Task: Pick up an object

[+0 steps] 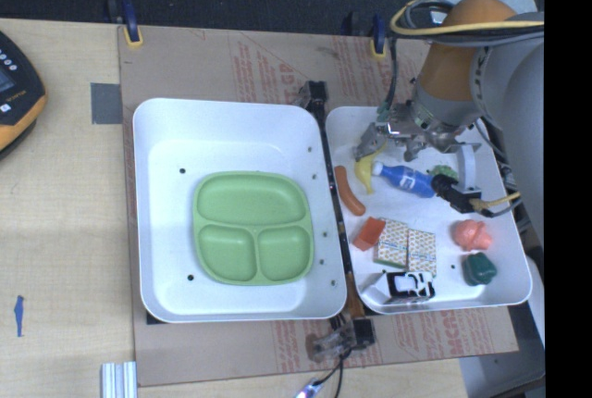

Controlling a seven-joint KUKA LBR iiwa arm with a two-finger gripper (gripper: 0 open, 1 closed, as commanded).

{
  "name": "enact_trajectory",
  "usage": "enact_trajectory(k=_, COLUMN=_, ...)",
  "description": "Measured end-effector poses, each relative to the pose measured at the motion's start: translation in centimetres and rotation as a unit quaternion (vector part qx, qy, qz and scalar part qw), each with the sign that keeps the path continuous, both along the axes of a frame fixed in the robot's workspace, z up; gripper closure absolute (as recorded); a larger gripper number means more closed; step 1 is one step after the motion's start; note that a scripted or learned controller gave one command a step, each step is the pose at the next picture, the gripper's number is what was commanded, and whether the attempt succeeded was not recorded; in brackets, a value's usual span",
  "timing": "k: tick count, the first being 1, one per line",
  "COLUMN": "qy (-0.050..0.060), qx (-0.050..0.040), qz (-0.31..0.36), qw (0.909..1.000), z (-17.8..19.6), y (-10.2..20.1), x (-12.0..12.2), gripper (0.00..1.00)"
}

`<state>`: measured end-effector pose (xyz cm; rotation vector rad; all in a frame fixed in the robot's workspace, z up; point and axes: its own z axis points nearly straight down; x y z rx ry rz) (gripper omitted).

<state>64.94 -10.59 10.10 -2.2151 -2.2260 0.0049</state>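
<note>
The grey arm with its orange band is reaching in from the right and hanging its hand over the far end of the right bin; whether that hand is open or closed I cannot tell, since its metal parts are blurring together from this angle, and nothing is showing as held. The left bin is sitting beside it, carrying a green divided plate well apart from the hand. The nearest candidate, in my judgement, is the blue bottle, lying just below the hand toward the camera, its long axis running left to right with a slight downward tilt to the right; a yellow banana-like piece is lying just beside its left end, so a descent would be calling for a short shift toward the camera and a grip across the bottle's narrow width. Farther off are two patterned packets lying side by side, an orange sausage-like toy along the bin's left wall, a pink lump, a red-orange block, a dark green object and a black-and-white item at the near rim. Both bins are resting on a brown board clamped to the pale wooden tabletop; beyond it the floor is looking dark.
</note>
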Motion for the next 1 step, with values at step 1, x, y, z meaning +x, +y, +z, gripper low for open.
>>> enact_trajectory(k=1, qy=0.005, qx=0.0000, qz=0.000, qw=1.0000, z=0.93, y=-0.16, x=-0.18, gripper=1.00)
